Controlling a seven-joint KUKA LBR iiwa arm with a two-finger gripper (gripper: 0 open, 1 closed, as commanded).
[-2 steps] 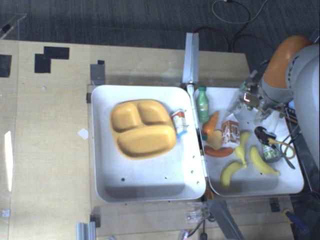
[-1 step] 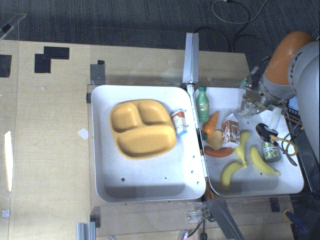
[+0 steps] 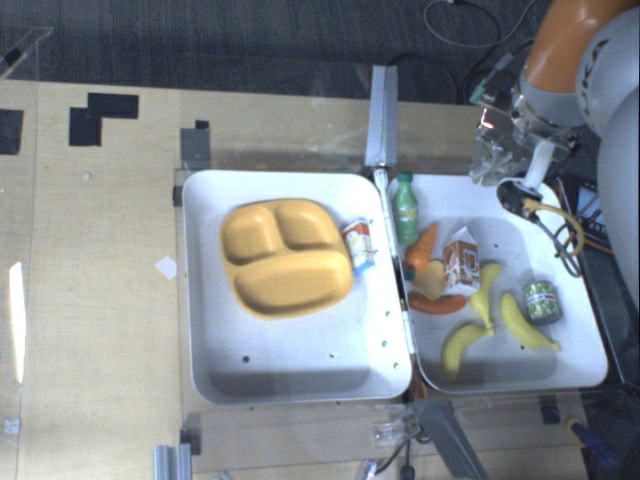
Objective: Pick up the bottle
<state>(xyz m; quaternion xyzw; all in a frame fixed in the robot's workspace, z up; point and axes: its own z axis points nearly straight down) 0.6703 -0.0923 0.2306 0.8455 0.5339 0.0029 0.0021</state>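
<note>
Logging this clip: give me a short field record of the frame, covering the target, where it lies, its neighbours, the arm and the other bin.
target: green bottle
location: right bin, far left corner, against the divider
neighbours: carrot just beside it; carton, bananas and small can farther off
gripper: over the right bin's far edge, apart from the bottle, holding nothing visible
left bin: yellow divided plate, small packet
status: bottle not yet picked
</note>
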